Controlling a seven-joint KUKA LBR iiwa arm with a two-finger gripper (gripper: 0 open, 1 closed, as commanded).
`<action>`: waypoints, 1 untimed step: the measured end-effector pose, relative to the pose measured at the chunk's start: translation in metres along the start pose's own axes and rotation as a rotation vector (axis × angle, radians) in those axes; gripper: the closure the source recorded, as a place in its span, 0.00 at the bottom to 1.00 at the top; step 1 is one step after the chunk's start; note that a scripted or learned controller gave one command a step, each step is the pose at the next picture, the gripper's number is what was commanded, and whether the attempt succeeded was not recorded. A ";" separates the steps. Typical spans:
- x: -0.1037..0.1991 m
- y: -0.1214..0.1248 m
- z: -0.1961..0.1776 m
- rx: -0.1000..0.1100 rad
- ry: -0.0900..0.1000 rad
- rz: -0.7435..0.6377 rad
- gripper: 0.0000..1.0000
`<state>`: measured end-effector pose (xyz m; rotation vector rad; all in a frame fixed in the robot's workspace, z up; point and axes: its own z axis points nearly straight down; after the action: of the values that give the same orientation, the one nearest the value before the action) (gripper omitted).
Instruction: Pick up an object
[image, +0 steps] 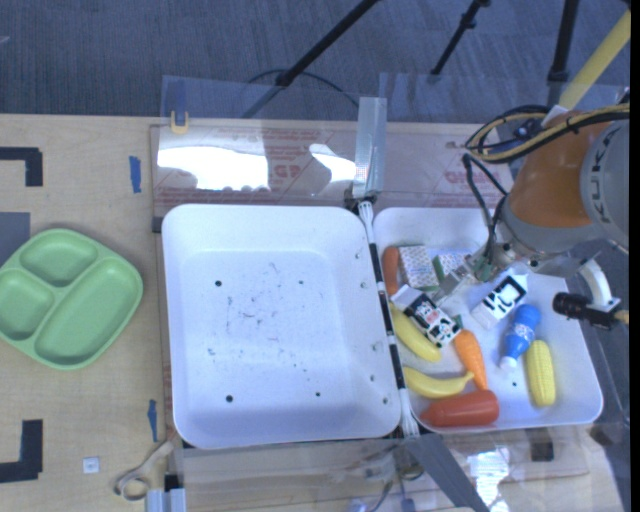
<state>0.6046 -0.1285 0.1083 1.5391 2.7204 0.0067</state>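
Observation:
The right white bin (585, 405) holds several small items. Among them are two yellow bananas (415, 338), an orange carrot (471, 358), a red pepper (461, 408) and a yellow corn cob (540, 372). There is also a blue bottle (518, 334), a white carton with black marks (501, 297), a small black-and-white box (436, 320) and a green-white packet (418, 266). My gripper (484, 268) hangs under the grey and orange wrist at the bin's back. It is low over the packets, just left of the white carton. I see nothing lifted.
The left white bin (270, 330) lies beside the right one, with a shared rim between them. A green divided plate (66, 297) sits on the bench far left. A clear panel (265, 160) stands behind the bins. Cables (500, 135) loop over the arm.

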 end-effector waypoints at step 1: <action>-0.052 0.027 0.016 0.000 0.002 -0.073 0.00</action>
<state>0.6543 -0.1593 0.0931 1.4392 2.7763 0.0069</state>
